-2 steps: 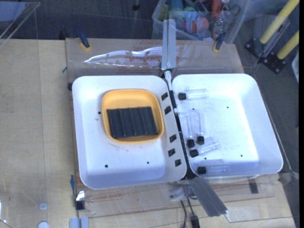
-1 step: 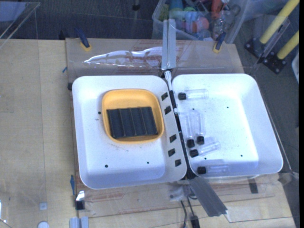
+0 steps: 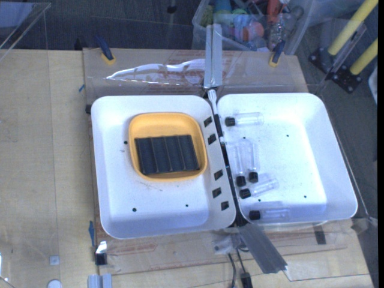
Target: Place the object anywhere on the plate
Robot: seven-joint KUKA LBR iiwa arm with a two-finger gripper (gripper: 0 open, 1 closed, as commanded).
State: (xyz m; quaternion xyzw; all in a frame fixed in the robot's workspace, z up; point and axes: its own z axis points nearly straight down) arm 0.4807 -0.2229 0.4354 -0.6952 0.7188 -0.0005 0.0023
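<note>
Legible text, labels, brands, numbers, signs: none found. The yellow plate (image 3: 165,123) and the dark ribbed block (image 3: 166,154) lying on it carry no lettering that can be made out. The clear black-capped vials (image 3: 243,119) in the right bin (image 3: 312,155) are too small to show any label. The left bin (image 3: 114,191) bears plain black dots, no characters. The clutter in the clear tub (image 3: 255,14) beyond the bench is too blurred to read.

yellow plate (image 3: 167,122) in left bin (image 3: 114,161), vials (image 3: 246,158) right
</note>
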